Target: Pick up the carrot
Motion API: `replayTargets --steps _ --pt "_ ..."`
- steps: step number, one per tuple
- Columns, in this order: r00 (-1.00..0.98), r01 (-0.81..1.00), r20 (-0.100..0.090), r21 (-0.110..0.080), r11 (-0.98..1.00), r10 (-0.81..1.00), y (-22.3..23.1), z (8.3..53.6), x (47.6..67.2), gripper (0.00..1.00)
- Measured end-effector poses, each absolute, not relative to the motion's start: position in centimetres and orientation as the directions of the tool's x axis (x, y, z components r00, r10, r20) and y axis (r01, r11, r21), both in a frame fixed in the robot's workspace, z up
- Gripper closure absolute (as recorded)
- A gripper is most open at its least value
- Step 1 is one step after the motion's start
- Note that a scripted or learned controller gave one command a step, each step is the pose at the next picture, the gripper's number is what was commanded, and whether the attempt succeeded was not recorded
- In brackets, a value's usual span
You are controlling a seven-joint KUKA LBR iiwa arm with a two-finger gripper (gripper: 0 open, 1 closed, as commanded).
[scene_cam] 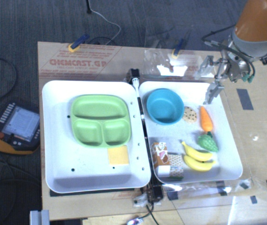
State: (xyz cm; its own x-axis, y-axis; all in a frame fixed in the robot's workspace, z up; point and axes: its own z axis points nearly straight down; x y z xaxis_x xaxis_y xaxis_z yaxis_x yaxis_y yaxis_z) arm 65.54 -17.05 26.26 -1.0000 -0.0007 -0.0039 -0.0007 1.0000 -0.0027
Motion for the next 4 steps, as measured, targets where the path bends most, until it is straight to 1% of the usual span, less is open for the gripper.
replayTargets --steps 1,2,3,4 --pt "-1.0 0.01 0.007 -0.001 1.0 0.01 -16.3 9.9 62.5 0.0" --pt "-0.986 -0.169 -0.016 -0.013 0.986 -0.169 -16.0 9.2 57.6 0.0" --pt "-0.999 0.039 -0.015 0.003 0.999 0.039 -21.9 9.1 58.6 0.0" --pt "-0.999 0.037 -0.021 0.001 0.999 0.037 -21.8 10.3 58.8 1.0"
